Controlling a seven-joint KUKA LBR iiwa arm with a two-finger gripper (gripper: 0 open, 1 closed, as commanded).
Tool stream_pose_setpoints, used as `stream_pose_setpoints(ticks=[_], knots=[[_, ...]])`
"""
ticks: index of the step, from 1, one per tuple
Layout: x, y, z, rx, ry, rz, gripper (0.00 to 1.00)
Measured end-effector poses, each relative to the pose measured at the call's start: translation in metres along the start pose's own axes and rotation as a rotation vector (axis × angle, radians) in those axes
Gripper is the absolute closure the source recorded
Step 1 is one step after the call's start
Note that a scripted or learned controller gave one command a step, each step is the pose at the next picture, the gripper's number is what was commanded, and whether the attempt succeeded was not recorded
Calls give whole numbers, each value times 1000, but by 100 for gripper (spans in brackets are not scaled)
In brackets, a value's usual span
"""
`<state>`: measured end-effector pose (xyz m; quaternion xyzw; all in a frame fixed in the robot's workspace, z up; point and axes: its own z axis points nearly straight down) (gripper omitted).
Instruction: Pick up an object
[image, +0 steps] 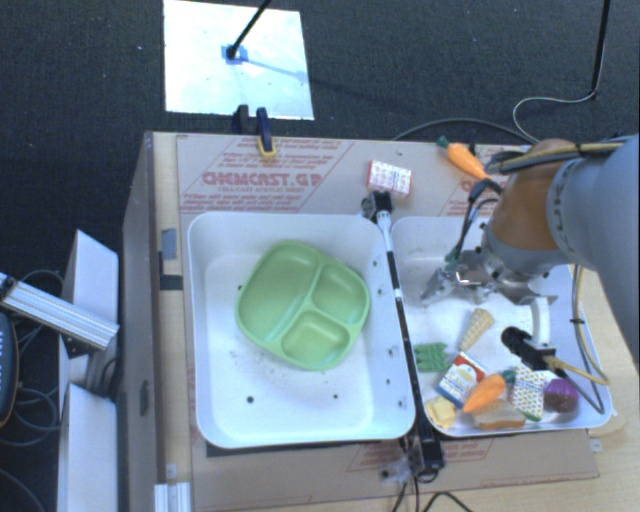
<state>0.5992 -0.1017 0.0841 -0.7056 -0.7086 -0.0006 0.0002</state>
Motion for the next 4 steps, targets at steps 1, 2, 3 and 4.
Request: stream_pose_setpoints(ticks=[1, 2, 3, 4], knots=[[-76, 69, -44, -5, -4, 2, 0], [-93, -23, 0, 1, -2, 3, 0], [-17, -26, 0, -1, -1, 0, 0], [-63, 35, -1, -3, -3, 1, 0]])
